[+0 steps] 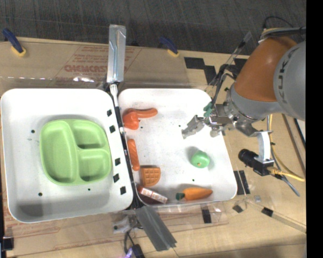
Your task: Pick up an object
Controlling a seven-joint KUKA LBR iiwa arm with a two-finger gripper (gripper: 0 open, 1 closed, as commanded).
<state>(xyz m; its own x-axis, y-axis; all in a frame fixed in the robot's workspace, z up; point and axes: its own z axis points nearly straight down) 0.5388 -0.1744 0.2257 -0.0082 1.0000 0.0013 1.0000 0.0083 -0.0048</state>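
gripper (195,127) is kept up over the right bin (167,98), nothing seen in it (spread or pressed together cannot be told) | green apple (199,159) is left just below it, near enough to be picked

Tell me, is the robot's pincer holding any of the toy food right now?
No, nothing is held. The pincer hangs over bare white floor of the right bin, with no toy between its fingers. The green apple lies just below it, untouched.
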